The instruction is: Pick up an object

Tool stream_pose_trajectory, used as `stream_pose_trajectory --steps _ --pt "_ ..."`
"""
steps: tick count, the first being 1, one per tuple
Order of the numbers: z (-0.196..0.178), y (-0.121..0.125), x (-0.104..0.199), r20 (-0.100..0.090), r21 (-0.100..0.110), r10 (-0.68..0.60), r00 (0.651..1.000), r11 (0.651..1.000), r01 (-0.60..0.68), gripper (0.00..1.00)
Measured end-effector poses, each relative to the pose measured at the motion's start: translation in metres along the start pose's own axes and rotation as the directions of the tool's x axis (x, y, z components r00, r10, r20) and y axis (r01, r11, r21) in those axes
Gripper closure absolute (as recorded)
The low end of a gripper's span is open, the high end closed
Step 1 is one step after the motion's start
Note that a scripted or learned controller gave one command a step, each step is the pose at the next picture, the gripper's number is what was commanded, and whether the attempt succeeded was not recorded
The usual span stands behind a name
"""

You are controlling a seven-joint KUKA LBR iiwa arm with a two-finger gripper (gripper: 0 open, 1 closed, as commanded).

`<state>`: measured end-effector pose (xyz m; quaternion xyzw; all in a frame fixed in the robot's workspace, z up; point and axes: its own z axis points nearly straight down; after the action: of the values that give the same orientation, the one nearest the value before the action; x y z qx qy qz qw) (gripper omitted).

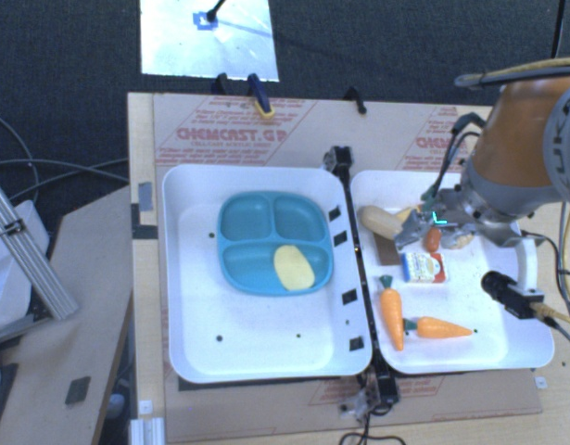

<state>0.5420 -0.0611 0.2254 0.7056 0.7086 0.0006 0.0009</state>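
Note:
My gripper [431,233] hangs low in the right bin [516,346], over a cluster of small items. Right under it lie a small red-orange piece [434,240] and a tan bread-like roll [381,221] to its left. Just below sits a small white and blue carton with red trim [422,267]. Two toy carrots lie nearer the front: one upright [391,316], one lying sideways [442,327]. The arm's body hides the bin's far right corner.
The left bin [201,341] holds a blue divided plate [273,244] with a yellow oval piece [294,268] in its lower right section. A black divider with clips [351,248] runs between the bins. A black cable fitting [510,295] hangs over the right bin.

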Motion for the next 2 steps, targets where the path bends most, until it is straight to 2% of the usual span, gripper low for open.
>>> stream_pose_trajectory --steps 1,2 --pt "0.131 0.008 -0.030 0.004 -0.005 0.004 1.000 1.000 -0.004 0.00" --pt "0.135 0.063 -0.027 0.004 -0.012 0.001 1.000 1.000 0.000 0.00"
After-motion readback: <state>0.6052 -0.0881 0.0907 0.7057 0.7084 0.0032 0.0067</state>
